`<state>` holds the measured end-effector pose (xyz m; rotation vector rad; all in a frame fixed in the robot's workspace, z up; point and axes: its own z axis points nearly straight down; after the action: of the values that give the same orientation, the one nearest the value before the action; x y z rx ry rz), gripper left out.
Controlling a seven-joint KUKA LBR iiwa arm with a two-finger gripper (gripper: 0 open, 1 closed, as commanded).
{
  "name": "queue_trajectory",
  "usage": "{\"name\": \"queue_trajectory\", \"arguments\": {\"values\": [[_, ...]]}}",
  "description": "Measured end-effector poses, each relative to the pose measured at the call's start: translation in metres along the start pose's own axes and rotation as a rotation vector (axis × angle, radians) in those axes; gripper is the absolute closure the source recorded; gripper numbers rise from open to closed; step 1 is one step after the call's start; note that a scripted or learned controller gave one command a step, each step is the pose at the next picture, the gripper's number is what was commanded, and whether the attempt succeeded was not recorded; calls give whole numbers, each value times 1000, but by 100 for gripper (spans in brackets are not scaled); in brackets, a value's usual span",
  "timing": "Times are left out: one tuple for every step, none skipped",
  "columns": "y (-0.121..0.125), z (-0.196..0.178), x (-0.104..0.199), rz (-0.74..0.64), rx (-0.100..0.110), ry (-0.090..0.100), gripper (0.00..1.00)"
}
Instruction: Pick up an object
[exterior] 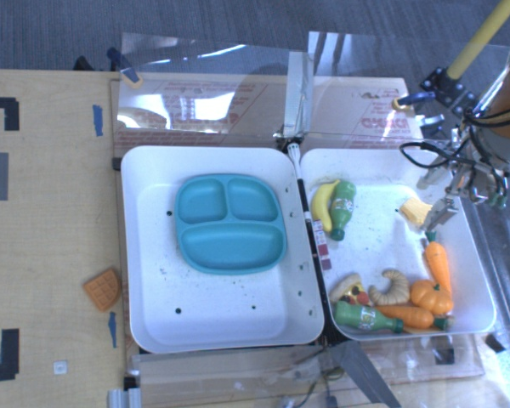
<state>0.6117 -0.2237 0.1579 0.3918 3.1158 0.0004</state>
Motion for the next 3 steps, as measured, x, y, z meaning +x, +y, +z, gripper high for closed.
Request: {"name": "queue_trajectory", "arguments": {"values": [[-5,69,24,15,0,-12,0],[-15,69,63,107,0,-9,0],[-15,68,67,-50,0,-11,0]]}}
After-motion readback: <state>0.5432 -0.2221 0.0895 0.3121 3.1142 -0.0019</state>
